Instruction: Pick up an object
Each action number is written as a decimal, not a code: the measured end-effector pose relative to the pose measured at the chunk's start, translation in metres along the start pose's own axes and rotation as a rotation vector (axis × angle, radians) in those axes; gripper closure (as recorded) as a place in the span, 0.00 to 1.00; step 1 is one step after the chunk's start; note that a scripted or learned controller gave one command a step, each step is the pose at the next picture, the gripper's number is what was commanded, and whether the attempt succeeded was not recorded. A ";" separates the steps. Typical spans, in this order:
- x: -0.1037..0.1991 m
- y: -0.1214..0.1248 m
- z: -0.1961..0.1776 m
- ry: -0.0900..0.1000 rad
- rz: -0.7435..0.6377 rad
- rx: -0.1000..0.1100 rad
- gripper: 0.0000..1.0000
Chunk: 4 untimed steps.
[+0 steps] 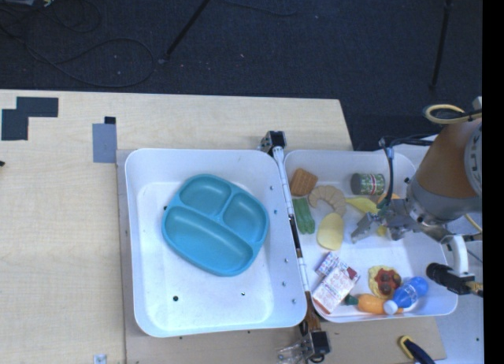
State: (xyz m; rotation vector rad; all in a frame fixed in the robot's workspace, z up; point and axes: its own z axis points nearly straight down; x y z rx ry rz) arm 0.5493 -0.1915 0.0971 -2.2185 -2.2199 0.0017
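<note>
Gripper of the grey arm hangs low over the right bin, near the middle of its right half; whether it is spread or pressed together cannot be told from this slant, and nothing can be seen pinched in it. The arm's orange band sits above it at the bin's right edge.

Just beside the gripper, toward the bin's far side, lies a yellow banana-like piece, and beyond that a small tin can on its side near the far wall. Left of the gripper rests a pale yellow oval piece, with a tan, bread-like slice above it and a brown cracker-like square toward the far left corner. A green, pickle-like piece lies along the bin's left wall.

Toward the near edge sit a red-and-white printed packet, a small orange carrot-like piece, a yellow-and-red toy pizza slice and a blue-and-white toy bottle close to the near right corner.

The left bin touches the right one along their shared wall and holds a blue divided plate near its centre. Both bins stand on the pale wooden bench.
</note>
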 end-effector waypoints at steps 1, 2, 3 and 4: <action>0.015 0.057 0.009 -0.001 -0.001 -0.001 0.00; 0.015 0.058 -0.001 0.001 -0.003 0.000 1.00; 0.062 0.058 -0.049 -0.001 0.000 0.000 1.00; 0.138 0.035 -0.104 -0.001 0.000 0.001 1.00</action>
